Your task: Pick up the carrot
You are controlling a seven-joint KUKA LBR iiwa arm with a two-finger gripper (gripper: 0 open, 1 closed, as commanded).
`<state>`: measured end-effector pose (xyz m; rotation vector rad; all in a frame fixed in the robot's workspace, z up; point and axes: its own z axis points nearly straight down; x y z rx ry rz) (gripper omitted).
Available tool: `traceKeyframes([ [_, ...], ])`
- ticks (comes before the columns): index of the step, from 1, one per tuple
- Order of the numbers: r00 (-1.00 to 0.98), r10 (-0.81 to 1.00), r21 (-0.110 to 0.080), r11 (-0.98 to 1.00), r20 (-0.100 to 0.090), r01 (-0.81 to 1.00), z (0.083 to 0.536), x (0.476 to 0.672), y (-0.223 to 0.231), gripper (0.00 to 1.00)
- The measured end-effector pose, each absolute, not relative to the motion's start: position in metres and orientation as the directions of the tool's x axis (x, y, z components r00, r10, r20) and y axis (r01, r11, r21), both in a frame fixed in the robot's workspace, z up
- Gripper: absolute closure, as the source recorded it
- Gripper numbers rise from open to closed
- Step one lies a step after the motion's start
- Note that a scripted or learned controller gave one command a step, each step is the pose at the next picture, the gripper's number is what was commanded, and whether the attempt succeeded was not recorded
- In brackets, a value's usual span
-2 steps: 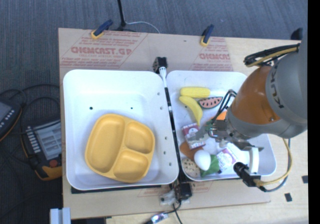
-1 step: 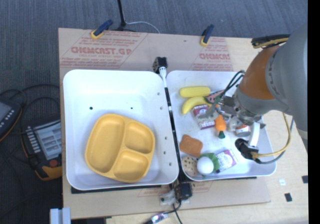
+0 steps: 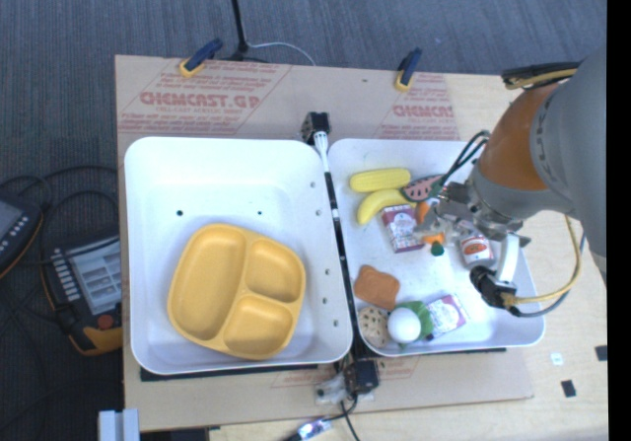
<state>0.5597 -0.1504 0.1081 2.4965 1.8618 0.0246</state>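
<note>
The carrot [image 3: 430, 229] lies in the right bin [image 3: 513, 335], near its middle, just right of a small red packet [image 3: 401, 228] and below the bananas [image 3: 380, 192]; its green tip points down toward the near rim. The gripper [image 3: 446, 220] sits directly over it (wrist mass hides the contact), so whether it is parted or closed cannot be told. Long axis appears roughly far-to-near, slightly slanted.

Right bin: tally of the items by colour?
Right bin, as far as visible beside the gripper:
Yellow: 2, bananas
Orange: 1, carrot
Brown: 2, bread, cookie
White: 1, ball
Printed packets: 2
Total: 8
</note>
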Motion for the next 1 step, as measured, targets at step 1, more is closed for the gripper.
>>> traceKeyframes([
  [1,0.342,0.94,-0.002,-0.342,0.0,0.94,0.1839,0.5447,-0.0437,1.0],
])
